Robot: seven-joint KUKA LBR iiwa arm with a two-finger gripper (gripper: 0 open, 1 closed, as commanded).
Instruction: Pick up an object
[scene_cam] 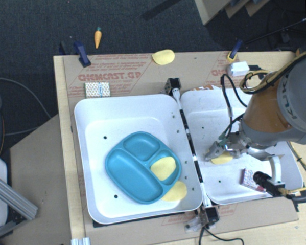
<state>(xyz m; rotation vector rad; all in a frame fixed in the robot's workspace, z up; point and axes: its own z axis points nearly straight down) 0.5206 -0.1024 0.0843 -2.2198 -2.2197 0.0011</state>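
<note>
The tool sits low in the right bin, right at a flat yellow piece on the bin floor; whether it is spread or pinching cannot be told. A small pink-and-white packet lies near it. In the left bin, a blue divided tray holds a yellow piece, with another just beside the tray.

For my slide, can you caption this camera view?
Gripper down beside a yellow piece in the right bin.
</note>
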